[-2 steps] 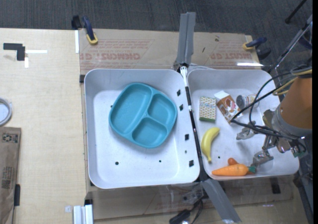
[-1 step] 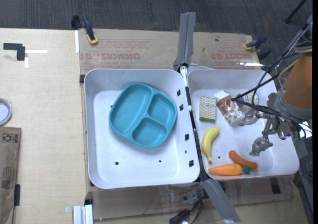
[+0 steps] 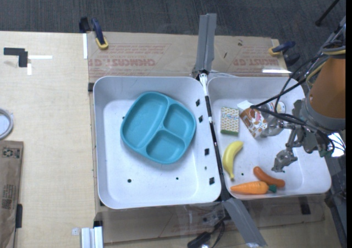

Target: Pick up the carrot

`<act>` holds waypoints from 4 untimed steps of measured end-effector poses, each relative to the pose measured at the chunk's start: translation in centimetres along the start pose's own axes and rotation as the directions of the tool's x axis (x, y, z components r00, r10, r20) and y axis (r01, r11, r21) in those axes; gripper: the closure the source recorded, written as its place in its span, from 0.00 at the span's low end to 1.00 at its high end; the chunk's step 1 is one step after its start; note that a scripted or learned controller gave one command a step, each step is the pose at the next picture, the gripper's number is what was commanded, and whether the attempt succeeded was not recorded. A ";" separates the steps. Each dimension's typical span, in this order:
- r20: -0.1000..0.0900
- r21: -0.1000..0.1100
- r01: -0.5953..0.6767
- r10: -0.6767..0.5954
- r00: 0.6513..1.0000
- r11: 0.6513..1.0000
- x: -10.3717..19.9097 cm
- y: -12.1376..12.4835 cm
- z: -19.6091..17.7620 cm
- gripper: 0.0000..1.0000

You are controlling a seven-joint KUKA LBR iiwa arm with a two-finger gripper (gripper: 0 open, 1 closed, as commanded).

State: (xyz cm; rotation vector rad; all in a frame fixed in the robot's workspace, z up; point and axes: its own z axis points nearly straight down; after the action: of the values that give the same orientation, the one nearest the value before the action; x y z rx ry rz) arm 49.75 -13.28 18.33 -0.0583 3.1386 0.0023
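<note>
Nearest to the camera, the carrot [image 3: 250, 187] lies flat along the front wall of the right bin [image 3: 322, 186], its orange body pointing left and its green end to the right. It is just below and to the left of the pincer [image 3: 284, 161], close to it but not touching. A second orange-red piece [image 3: 268, 177] lies between the carrot and the pincer, almost touching the carrot's green end.

The pincer hangs over the bin floor with nothing between its fingers; whether they are open or closed I cannot tell.

To do this step well, I think the pincer should go down over the thick middle of the carrot, with the fingers across its long axis, away from the bin wall and from the red piece.

To the left of the pincer lies a banana [image 3: 231, 157]. Farther behind are a sponge [image 3: 230, 120] and a snack packet [image 3: 253, 122]. Well to the left, in the other bin, sits a blue divided plate [image 3: 158, 127].
</note>
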 end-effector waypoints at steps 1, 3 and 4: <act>0.011 0.004 0.265 -0.265 0.964 0.964 1.0 -1.5 8.9 0.00; 0.006 0.005 0.764 -0.764 0.645 0.645 0.8 1.5 9.0 0.00; 0.004 0.006 0.897 -0.897 0.443 0.443 1.5 -1.1 9.1 0.00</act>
State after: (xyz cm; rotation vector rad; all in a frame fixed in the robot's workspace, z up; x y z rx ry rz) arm 48.28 -14.39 9.24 -1.7021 2.6293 -0.0049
